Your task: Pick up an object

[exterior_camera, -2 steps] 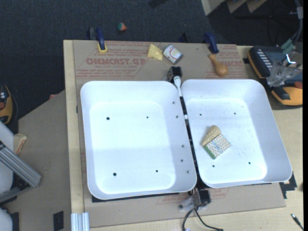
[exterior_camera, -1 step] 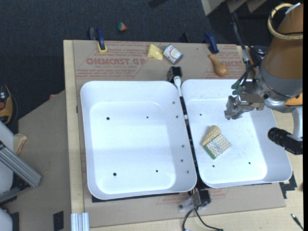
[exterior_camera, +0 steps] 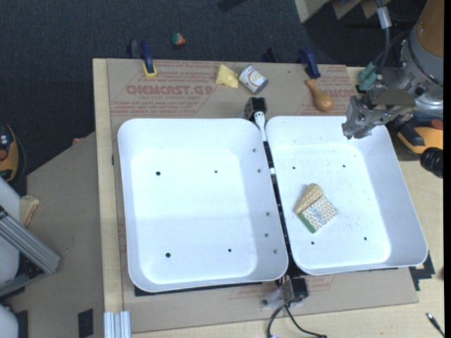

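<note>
In the right bin (exterior_camera: 394, 189) lie two small objects touching each other: a tan wedge-shaped piece (exterior_camera: 309, 196) and a flat green-and-white checkered packet (exterior_camera: 318, 213) just below it. My gripper (exterior_camera: 356, 129) hangs over the bin's far right corner, well up and to the right of those objects. Nothing shows between its fingertips.
The left bin (exterior_camera: 134, 189) sits beside the right one. On the board behind the bins lie a yellow wedge (exterior_camera: 227, 77), a small white box (exterior_camera: 253, 79) and a brown wooden piece (exterior_camera: 320, 96). Blue clamps (exterior_camera: 148, 56) hold the board's far edge.
</note>
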`<state>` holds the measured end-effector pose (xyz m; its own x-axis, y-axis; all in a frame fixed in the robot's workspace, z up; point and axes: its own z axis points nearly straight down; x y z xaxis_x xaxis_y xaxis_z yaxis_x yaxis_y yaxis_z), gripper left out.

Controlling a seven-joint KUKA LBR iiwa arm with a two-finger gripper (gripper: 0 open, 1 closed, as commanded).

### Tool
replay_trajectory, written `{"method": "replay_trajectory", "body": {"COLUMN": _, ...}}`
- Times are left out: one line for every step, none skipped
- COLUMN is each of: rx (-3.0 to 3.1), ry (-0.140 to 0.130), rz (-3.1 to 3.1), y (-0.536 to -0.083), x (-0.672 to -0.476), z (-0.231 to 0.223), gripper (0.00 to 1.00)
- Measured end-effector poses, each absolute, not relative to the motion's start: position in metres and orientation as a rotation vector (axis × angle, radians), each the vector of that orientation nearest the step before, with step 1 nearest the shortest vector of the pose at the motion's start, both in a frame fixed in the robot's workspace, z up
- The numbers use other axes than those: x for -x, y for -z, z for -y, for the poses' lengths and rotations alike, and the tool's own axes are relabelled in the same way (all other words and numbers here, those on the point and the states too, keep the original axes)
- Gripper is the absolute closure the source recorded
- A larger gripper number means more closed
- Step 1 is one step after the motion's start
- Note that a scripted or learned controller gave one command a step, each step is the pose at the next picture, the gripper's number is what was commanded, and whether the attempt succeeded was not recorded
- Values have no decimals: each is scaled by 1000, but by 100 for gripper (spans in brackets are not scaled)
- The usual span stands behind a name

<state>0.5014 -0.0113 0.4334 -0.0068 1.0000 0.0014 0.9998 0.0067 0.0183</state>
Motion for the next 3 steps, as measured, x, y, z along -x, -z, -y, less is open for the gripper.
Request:
{"method": "replay_trajectory", "body": {"rx": -2221, "ry": 13, "rz": -2236, "y": -296, "x": -502, "z": -57, "gripper": 100}}
{"method": "replay_trajectory", "body": {"rx": -2225, "ry": -1, "rz": -2212, "y": -307, "x": -532, "z": 2, "gripper": 100}}
{"method": "replay_trajectory", "body": {"rx": -2205, "ry": -27, "rz": -2216, "y": -520, "x": -582, "z": -52, "gripper": 100}}
